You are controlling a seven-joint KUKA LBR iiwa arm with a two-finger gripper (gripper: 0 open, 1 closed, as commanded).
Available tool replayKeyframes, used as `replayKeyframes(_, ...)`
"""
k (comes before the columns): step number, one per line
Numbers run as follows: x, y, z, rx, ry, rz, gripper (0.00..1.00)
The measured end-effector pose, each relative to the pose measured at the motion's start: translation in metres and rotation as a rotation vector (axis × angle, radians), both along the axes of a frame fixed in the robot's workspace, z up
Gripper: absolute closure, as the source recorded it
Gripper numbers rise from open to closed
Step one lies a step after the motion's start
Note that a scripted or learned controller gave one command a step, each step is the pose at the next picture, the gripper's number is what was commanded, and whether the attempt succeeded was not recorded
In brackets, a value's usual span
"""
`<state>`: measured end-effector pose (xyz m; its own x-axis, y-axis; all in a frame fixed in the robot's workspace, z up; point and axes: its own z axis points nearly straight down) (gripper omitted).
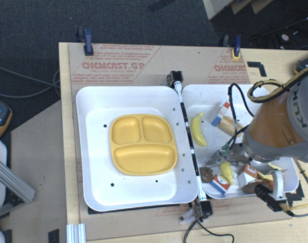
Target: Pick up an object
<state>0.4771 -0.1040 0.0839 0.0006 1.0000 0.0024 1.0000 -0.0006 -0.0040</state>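
Clutter of small toys (225,175) at right white bin's (209,92) 6 o'clock; gripper (233,158) low over them, probably not gripping, its state cannot be told. Pick unfinished. Yellow plastic banana (196,130) at 10 o'clock. Yellow divided plate (142,145) centred in left bin (93,151).

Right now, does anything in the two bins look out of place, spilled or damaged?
Nothing stands out. The yellow divided plate lies flat, alone in the left bin. The banana and the other small items lie loose in the right bin, where the arm reaches down. Nothing looks spilled or broken.
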Motion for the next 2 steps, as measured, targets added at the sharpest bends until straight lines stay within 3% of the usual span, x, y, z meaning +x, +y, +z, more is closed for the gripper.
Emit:
replayKeyframes(1,0.002,-0.001,0.011,-0.003,-0.005,0.0,1.0)
replayKeyframes(2,0.046,0.076,0.106,0.0,-0.017,0.012,1.0)
